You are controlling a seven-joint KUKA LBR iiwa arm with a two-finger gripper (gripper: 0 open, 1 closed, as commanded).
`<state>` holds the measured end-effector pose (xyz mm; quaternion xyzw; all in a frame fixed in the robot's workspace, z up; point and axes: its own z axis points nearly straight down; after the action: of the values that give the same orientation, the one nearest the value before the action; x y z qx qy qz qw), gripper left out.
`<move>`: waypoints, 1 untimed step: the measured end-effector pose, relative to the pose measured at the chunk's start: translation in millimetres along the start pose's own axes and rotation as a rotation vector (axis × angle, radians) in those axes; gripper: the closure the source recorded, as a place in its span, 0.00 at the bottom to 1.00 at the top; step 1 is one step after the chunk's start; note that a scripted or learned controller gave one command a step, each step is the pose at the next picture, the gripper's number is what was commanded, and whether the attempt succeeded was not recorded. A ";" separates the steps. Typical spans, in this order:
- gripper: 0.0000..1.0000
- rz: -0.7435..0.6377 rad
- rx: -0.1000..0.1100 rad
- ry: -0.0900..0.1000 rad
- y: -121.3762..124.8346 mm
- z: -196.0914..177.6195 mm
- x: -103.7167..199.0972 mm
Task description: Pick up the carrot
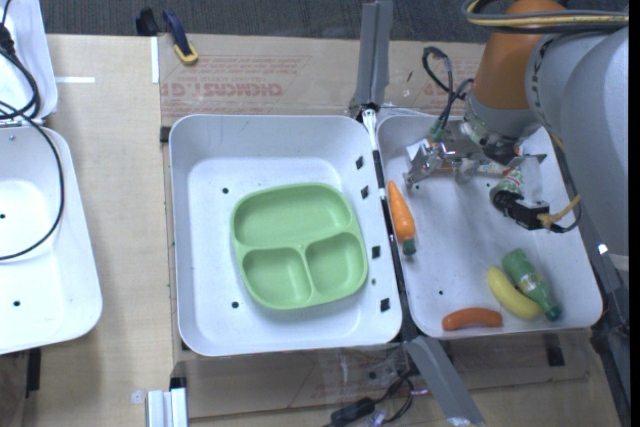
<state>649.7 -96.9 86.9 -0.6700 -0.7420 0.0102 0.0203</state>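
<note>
The carrot (401, 213) is orange and lies lengthwise against the left wall of the right bin (450, 260), its top end pointing to the back. My gripper (425, 163) hangs over the back left part of that bin, just up and to the right of the carrot's top end, a short gap away. The carrot rests on the bin floor and nothing touches it. The grey arm with its orange band (520, 45) comes in from the upper right.
In the right bin lie a yellow banana (510, 293), a green bottle (530, 283) and a red sausage-like piece (472, 318) near the front right. A black cable part (520, 205) hangs below the wrist. The left bin (200, 165) holds a green divided plate (298, 243).
</note>
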 end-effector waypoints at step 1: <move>0.00 -0.139 -0.041 -0.020 -45.6 -2.8 0.7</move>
<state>604.4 -100.9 91.7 -0.6170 -0.7869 0.0004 -0.0001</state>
